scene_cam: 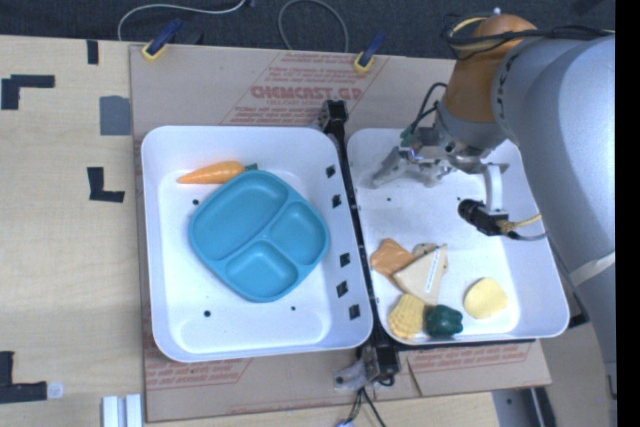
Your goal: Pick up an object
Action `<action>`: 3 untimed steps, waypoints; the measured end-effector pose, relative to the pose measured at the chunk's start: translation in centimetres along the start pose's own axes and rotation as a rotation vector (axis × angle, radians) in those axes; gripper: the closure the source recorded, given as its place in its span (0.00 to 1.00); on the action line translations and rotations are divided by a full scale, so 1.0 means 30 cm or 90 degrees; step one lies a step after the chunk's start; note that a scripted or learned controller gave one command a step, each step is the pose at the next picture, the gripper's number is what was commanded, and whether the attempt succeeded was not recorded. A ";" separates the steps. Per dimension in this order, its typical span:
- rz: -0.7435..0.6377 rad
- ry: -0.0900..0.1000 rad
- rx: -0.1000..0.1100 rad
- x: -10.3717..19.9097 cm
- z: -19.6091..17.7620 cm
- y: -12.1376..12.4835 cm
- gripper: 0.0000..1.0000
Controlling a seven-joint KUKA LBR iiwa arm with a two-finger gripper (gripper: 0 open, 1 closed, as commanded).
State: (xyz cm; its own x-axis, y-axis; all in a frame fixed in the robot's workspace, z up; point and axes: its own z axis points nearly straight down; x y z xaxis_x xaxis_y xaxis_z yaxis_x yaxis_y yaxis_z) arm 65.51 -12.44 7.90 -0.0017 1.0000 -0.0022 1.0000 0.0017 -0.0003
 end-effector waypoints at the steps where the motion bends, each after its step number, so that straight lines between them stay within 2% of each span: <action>1: 0.000 0.000 -0.001 0.102 -0.023 -0.018 0.00; 2: 0.000 0.002 -0.001 0.051 -0.022 0.048 0.00; 3: -0.001 0.001 -0.001 0.053 -0.056 0.047 1.00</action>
State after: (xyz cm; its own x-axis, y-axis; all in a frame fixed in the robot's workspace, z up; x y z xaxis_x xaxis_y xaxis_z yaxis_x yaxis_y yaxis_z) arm 66.92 -10.84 9.58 -0.0036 1.0000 -0.0012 1.0000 0.0036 0.0019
